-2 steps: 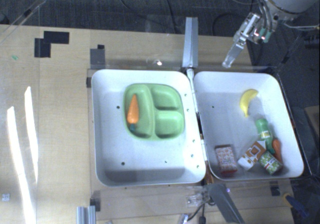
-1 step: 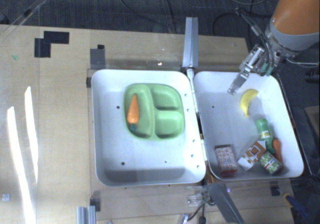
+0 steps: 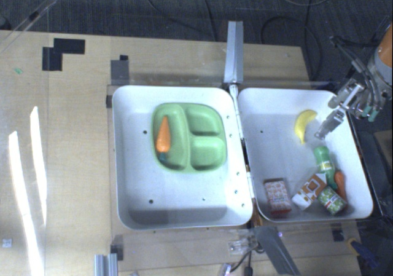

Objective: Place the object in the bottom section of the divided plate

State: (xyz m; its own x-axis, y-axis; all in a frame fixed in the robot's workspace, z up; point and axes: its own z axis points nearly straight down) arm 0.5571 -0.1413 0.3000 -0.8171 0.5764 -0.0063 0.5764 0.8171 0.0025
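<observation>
Spread jaws are seen on the gripper [image 3: 334, 114] at the right of the frame, with nothing caught between the two grey fingers. It hangs over the upper right part of the right bin [image 3: 270, 158], its fingers slanted down to the left. Just left of the fingertips a banana [image 3: 303, 124] lies on the bin floor, close to them but not gripped.

Below the banana, along the bin's right side, a green bottle [image 3: 323, 159] is placed. Beneath it a small orange carrot [image 3: 339, 182] rests by the right wall, and a white and brown carton [image 3: 311, 190] lies tilted beside a green can [image 3: 331, 201] in the lower right corner. A red box [image 3: 277, 195] lies flat near the bin's lower edge, left of the carton.

In the left bin [image 3: 132, 158], a green divided plate [image 3: 188, 136] is set near the middle, toward the upper part. One long section is found on its left and two smaller sections on its right. A second carrot [image 3: 163, 135] lies lengthwise in the long left section, its green end toward the bottom of the frame. The two right sections hold nothing.
</observation>
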